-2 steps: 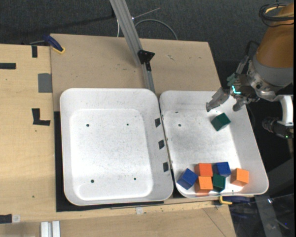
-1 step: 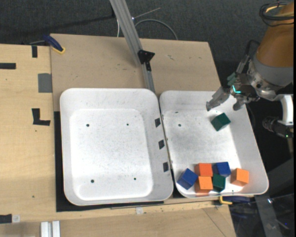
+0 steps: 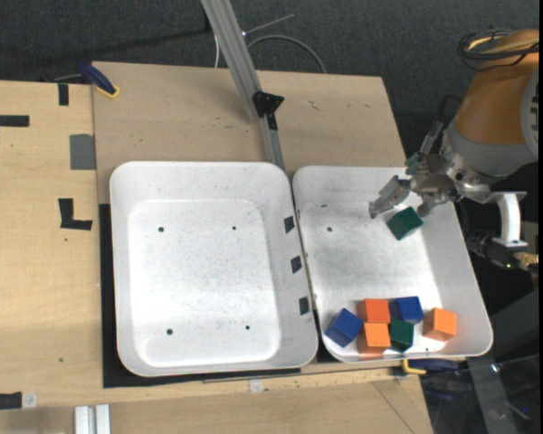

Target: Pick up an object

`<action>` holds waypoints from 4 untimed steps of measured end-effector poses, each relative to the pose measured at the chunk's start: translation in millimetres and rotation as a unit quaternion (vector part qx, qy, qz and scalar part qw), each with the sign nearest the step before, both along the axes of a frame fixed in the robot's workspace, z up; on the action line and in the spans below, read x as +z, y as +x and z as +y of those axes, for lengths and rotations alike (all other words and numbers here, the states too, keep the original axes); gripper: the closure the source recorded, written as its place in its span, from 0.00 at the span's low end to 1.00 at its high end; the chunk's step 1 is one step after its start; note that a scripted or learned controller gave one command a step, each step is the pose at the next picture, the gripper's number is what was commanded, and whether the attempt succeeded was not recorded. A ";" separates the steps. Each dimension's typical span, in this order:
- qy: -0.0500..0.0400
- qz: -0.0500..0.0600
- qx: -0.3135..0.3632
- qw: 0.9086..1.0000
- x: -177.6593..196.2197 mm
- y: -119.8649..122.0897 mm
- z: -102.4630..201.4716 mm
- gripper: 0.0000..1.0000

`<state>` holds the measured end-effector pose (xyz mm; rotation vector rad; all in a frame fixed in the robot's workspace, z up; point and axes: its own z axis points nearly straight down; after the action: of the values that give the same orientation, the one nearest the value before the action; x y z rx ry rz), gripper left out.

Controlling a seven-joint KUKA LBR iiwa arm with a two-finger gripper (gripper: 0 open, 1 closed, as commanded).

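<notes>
From above, I reach in from the right over the right bin [image 3: 452, 269], my orange band and grey wrist hanging above its upper right corner. My gripper [image 3: 400, 208] sits over the upper part of that bin, one finger [image 3: 385, 199] pointing down and left. A dark green cube [image 3: 404, 222] lies tilted right at my fingertips, and it seems to be caught between them, though the angle is poor and I cannot tell whether my jaws are truly clamped on it or only touching it. Whether it rests on the bin floor or hangs just off it I cannot say either. Well apart from me, along the near edge of the same bin, the other blocks huddle together: a blue cube [image 3: 344, 325] at the left, an orange one [image 3: 375, 310] beside it, another orange [image 3: 376, 335] just below that, a blue [image 3: 407, 308] and a green [image 3: 401, 333] next to them, and an orange cube [image 3: 441, 324] at the right end. The left bin [image 3: 199, 269] lies alongside, the two rims touching. A grey metal bar [image 3: 240, 57] slants down from the top toward the seam between the bins.
</notes>
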<state>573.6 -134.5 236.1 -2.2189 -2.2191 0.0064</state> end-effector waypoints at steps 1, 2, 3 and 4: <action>0.001 0.002 0.000 1.000 -65.0 -1.5 1.2 0.00; 0.001 0.002 0.000 1.000 -128.3 -7.7 6.0 0.00; 0.001 -0.001 0.001 1.000 -114.7 -6.1 6.7 1.00; 0.000 -0.005 0.000 1.000 -61.6 -8.5 -3.0 1.00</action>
<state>565.1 -137.5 174.5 -2.2239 -2.2238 -0.0032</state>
